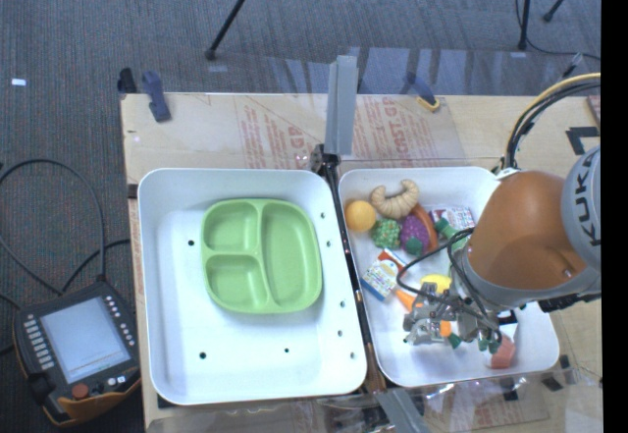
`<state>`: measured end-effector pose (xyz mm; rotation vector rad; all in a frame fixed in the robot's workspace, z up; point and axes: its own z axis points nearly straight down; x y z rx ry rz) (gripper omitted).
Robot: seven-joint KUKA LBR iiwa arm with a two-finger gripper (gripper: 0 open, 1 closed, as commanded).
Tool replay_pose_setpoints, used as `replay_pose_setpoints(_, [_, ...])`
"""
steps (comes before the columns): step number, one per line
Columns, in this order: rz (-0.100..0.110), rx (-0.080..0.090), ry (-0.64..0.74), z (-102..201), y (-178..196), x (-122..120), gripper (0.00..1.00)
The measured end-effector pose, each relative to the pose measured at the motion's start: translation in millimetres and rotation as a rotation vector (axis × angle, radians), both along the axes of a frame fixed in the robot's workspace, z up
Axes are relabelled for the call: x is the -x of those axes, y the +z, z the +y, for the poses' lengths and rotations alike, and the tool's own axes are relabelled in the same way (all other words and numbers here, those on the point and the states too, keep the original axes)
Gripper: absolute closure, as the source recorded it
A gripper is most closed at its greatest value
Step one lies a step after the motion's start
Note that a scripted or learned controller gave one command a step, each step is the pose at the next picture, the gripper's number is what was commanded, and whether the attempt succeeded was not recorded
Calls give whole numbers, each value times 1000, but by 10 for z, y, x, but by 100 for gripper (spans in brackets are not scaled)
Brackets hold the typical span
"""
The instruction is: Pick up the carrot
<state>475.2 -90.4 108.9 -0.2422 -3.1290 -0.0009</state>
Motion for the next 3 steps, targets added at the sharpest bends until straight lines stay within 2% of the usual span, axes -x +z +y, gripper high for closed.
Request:
replay_pose_setpoints(1, [-6, -1, 409, 428, 789, -18, 100])
replay_pose_setpoints(2, [-3, -2, 501, 862, 776, -103, 100])
replay_pose_setpoints(3, [-6, -2, 885, 743, 1231, -186, 100])
